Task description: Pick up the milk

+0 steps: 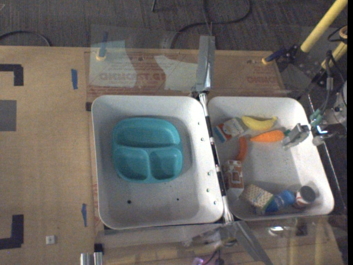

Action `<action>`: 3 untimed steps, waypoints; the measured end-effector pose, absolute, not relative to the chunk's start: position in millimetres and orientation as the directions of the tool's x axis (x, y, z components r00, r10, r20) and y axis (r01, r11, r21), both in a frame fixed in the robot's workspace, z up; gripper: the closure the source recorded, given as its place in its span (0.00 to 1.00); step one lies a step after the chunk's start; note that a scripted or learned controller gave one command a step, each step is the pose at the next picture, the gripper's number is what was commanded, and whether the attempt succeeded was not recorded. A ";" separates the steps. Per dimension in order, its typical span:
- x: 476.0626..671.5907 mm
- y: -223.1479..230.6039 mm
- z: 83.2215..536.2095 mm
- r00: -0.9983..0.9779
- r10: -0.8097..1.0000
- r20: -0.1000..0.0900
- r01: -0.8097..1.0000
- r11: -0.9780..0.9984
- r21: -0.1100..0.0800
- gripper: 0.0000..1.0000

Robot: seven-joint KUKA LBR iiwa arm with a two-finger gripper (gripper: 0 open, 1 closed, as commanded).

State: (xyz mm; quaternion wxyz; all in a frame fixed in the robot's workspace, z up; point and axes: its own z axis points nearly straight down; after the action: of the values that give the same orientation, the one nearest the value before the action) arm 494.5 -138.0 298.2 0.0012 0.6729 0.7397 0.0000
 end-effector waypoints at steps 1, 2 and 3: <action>495.7 -106.1 272.9 -0.385 0.923 0.000 0.923 0.385 0.000 0.00; 523.4 -31.3 184.1 -0.384 0.923 0.001 0.923 0.384 -0.001 0.00; 479.5 -74.4 184.6 -0.537 0.844 0.001 0.844 0.537 0.000 0.00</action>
State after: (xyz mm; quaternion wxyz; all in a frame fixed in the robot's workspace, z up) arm 479.5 -74.4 184.6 -0.0002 0.4811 0.8766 0.0002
